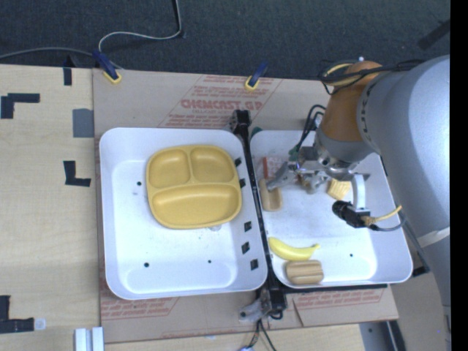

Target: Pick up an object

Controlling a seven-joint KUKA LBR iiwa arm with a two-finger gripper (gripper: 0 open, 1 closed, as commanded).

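Cardboard-covered bench point(212, 104), dark floor behind, two white bins: yellow divided plate point(194, 185) in the left bin point(124, 269). My pincer point(281, 178) hangs low in the right bin point(380, 265), spread unclear; banana point(292, 250) and tan block point(304, 272) near the front.

Robot lab: clamped cardboard bench point(219, 101)

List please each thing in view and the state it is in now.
Yellow divided plate: lying flat in the left bin, upright.
Banana: lying in the right bin.
Tan block: lying beside the banana.
Hand: low in the right bin.
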